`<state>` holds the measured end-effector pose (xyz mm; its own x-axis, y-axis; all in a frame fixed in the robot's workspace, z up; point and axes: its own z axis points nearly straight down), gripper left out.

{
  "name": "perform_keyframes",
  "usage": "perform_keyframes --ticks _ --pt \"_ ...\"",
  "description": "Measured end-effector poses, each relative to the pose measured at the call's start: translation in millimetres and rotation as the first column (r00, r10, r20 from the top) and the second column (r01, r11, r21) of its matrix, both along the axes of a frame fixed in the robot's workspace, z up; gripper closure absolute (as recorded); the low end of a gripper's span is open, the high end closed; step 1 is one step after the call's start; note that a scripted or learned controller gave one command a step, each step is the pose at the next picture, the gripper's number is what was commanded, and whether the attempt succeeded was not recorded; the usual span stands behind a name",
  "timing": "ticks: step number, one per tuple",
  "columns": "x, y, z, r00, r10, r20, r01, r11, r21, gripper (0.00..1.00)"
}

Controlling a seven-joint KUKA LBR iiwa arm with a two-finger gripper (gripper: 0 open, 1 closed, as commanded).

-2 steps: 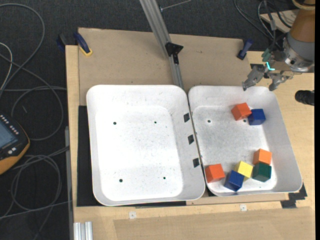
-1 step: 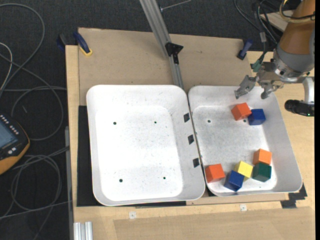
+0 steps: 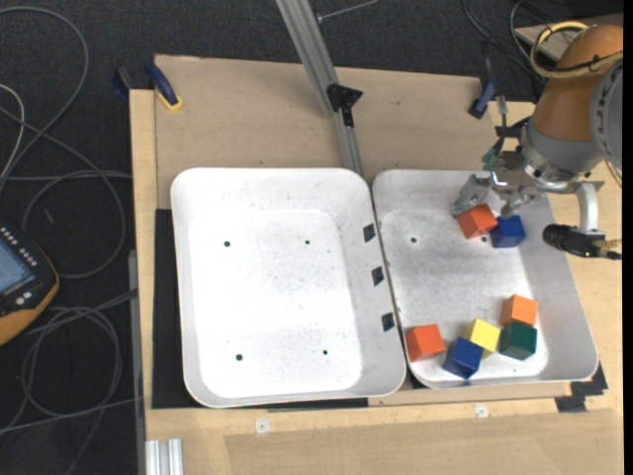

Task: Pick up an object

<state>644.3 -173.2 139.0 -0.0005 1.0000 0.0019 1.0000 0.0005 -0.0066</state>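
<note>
The fingers (image 3: 492,198) hang low over the far end of the right bin (image 3: 564,295), splayed apart, with the gripper (image 3: 492,202) directly above an orange cube (image 3: 476,221). One finger tip comes down at the cube's far left edge, the other near a blue cube (image 3: 508,232) that touches the orange one on its right. Nothing sits clamped between the fingers; both cubes appear to rest on the bin floor.

So, by my judgement, the pick is at the approach or closing stage: the gripper is placed over a target, but gripping and lifting are left to do. The tight pairing of the two cubes may make a clean grip harder.

Further from the gripper, along the near end of the right bin, lie five more cubes: orange (image 3: 425,341), blue (image 3: 462,356), yellow (image 3: 484,334), green (image 3: 517,340) and another orange (image 3: 519,311). The left bin (image 3: 188,265) lies beside the right one on the surface (image 3: 247,97).

No brand, label or writing is legible anywhere.
</note>
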Motion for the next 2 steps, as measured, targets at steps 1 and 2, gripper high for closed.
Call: perform_keyframes --ticks 1,2 --pt "5.7 3.0 -31.8 1.0 0.004 0.018 -0.004 1.0 0.0 0.0" --pt "5.2 3.1 -22.8 1.0 0.003 0.018 -0.003 1.0 0.0 1.0"
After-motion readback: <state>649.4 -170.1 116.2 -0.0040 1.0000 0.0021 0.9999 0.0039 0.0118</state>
